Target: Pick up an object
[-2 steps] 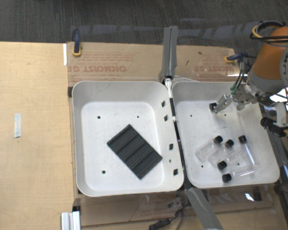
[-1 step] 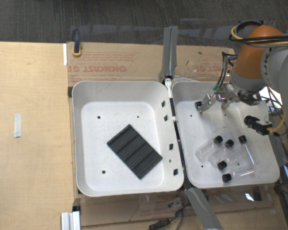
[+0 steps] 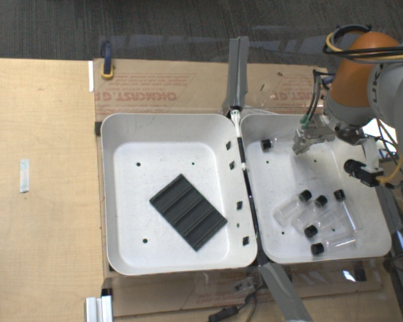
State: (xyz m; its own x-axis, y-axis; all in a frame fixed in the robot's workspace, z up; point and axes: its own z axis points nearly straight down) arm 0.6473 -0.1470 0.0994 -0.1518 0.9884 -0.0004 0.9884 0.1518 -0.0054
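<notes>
A flat black ribbed slab (image 3: 188,212) lies at a slant in the middle of the left bin (image 3: 121,146). Several clear plastic tubes with black caps (image 3: 316,220) are scattered across the near half of the right bin (image 3: 282,247). One small black piece (image 3: 266,143) sits alone near that bin's far left corner. My gripper (image 3: 305,141) hangs over the far part of the right bin, to the right of the small black piece and beyond the tubes. Nothing is seen held in it.
A grey divider post (image 3: 238,72) rises between the two bins at the back. Cardboard (image 3: 161,89) lines the bench behind the bins. Cables and a black fitting (image 3: 360,172) hang off the arm over the right bin's right side.
</notes>
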